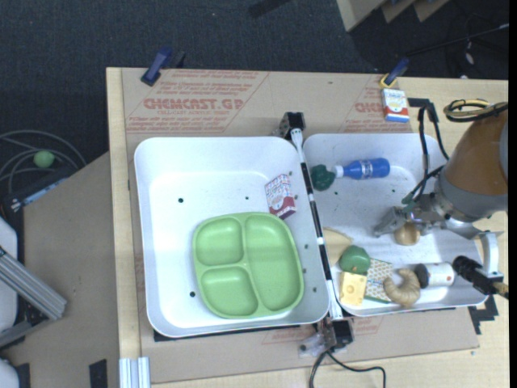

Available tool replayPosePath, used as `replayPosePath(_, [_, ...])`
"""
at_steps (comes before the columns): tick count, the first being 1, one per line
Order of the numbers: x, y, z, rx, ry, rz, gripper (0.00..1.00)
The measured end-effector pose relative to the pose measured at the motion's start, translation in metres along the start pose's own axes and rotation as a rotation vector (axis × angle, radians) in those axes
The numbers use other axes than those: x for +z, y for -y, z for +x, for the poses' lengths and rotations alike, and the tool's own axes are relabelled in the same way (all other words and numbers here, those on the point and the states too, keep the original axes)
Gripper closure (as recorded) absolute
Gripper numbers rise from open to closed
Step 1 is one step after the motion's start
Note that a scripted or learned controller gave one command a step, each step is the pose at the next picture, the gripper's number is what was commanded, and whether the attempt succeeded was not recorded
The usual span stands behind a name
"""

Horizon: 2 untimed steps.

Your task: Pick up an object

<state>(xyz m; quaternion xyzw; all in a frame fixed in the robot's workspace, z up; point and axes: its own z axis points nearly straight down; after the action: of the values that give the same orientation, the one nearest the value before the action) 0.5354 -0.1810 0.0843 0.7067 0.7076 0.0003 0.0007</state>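
The grey two-finger gripper [401, 221] hangs low in the right white bin [355, 147], close to its right wall, with bare floor open to the fingers' left. Whether they have closed on the small tan lump [408, 234] touching them, I cannot tell. Beyond them lies a blue-and-white bottle [361, 169]; nearer, a green ball [354, 259], yellow cheese wedge [352, 288] and brown pretzel-shaped toy [405, 286]. The left white bin [161, 241] holds a green divided plate [245, 263].

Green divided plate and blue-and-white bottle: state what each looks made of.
The green divided plate looks like moulded plastic with a matte finish: uniform pale green, soft rounded compartment ridges, no sharp glare. The blue-and-white bottle is probably plastic too: a smooth white body, a blue band that may be a label, and a dark green cap.
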Motion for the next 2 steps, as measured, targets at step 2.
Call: replayPosePath(2, [0.000,-0.046,0.079,-0.001,-0.002,0.000,1.00])
